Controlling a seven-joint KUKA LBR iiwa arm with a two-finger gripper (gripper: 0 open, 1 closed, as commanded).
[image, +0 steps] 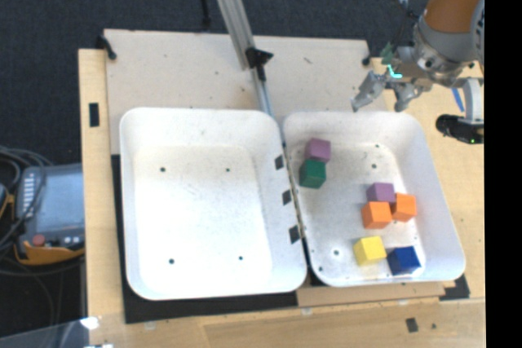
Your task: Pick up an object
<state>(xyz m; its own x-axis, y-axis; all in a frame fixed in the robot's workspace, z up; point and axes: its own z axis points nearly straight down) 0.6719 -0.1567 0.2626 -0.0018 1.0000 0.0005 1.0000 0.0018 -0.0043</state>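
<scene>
Just past the far rim of the right bin (424,144), the gripper (385,97) hangs with its fingers spread wide and nothing between them. Inside that bin, a purple cube (318,149) touches a green cube (312,173) near its left wall. Another purple cube (380,192), two orange cubes (376,214) (404,207), a yellow cube (369,249) and a blue cube (404,260) cluster toward its near right corner.

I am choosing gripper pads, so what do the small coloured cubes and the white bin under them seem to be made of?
The small coloured cubes, such as the yellow cube, look like matte painted wood or foam: flat colour, no glare. The shallow white bin looks like moulded plastic, with rounded corners and a smooth, scuffed, speckled surface.
</scene>
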